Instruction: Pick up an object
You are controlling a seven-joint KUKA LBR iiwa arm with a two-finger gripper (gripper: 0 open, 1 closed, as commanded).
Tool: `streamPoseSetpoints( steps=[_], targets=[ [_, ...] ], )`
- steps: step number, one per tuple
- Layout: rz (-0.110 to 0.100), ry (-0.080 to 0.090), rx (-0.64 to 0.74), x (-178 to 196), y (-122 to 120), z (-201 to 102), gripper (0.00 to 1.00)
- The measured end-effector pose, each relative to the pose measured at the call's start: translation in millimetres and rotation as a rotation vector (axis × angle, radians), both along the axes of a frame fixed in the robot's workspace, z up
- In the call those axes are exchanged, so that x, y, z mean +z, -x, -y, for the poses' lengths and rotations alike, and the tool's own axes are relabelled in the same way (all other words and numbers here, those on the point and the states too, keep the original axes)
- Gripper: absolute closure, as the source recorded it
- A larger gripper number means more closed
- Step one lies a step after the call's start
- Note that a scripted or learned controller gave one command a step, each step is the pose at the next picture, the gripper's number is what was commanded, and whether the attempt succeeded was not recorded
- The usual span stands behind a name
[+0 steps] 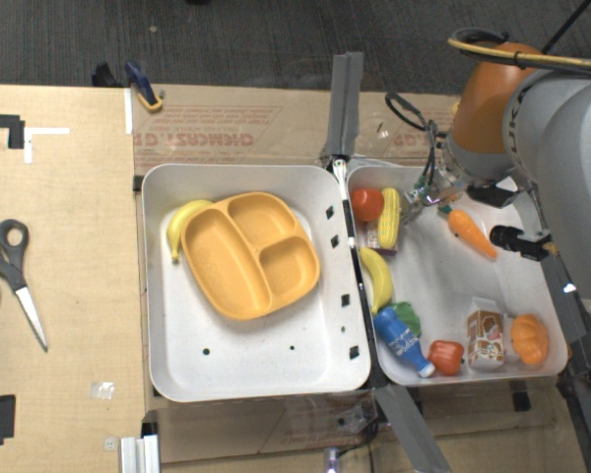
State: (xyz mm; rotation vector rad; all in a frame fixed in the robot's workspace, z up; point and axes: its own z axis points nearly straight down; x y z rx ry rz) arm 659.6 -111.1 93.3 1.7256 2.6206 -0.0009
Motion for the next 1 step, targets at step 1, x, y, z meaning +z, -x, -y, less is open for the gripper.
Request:
streamPoseSetpoints(
  steps=[1],
  targets=[
    [0.0,0.001,-0.001,0.0,0.2,0.9,0.0]
  ],
)
